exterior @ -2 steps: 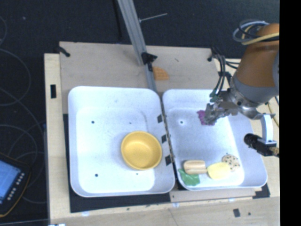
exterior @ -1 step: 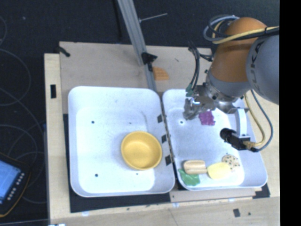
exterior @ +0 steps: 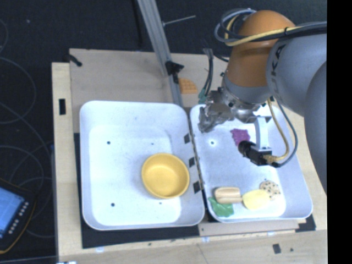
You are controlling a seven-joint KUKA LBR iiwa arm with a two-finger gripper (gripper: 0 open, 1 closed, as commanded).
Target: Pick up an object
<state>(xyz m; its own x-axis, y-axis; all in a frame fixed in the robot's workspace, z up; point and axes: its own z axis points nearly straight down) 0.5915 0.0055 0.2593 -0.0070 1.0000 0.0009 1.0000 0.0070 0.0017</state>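
The pickable things sit mostly in the right-hand shallow white plastic bin (exterior: 297, 188), bunched along its near edge: a tan, loaf-shaped wooden block (exterior: 227, 194) lies on its side, just beside a pale yellow lemon-like lump (exterior: 255, 199), with a speckled cookie-like round piece (exterior: 269, 187) touching the lemon's far side and a flat green leaf-shaped scrap (exterior: 220, 208) peeking out under the block. That cluster hugs the bin's wall, likely where things slide and settle. Further up, a small purple crumpled piece (exterior: 240, 135) lies alone on the bin floor, with open room around it.

The gripper (exterior: 208, 120) hangs over the far-left corner of this same bin, close to the divider, well apart from the near-edge cluster and a little left of the purple piece. Nothing shows between its tips; whether they are apart or together cannot be told from this angle. The grey arm with the orange band (exterior: 258, 43) leans in from the right, its cables drooping over the bin.

In the left shallow white bin (exterior: 99, 120) a round yellow plastic bowl (exterior: 165, 175) rests upright near the right side. Both bins sit on the pale wooden bench (exterior: 115, 73).

Judging by the pose, the purple piece is the nearest candidate; no grasp has been made yet.
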